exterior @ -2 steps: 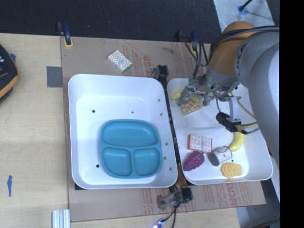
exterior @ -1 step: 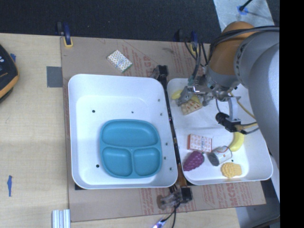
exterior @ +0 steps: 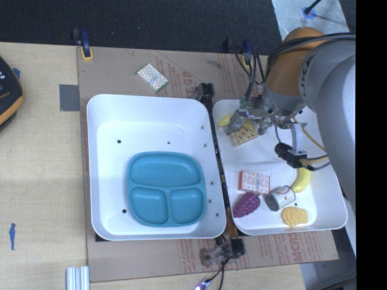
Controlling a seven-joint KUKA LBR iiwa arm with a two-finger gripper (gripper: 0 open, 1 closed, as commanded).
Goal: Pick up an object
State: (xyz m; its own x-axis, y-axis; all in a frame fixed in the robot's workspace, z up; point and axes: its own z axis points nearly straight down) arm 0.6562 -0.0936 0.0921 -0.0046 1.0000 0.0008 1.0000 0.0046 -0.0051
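White right bin [exterior: 329,222] holds tan, waffle-patterned cracker [exterior: 242,138] under arm [exterior: 290,71]

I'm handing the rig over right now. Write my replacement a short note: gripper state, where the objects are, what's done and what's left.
Gripper: low over the far left corner of the right bin, at a tan waffle-like piece and a small yellow item. A hold cannot be confirmed.
Right bin, near end: red-and-white card, purple grapes, small grey cup, banana, yellow corn.
Left bin: blue divided tray.
Done: arm is at a target.
Left: grasp and lift one object.
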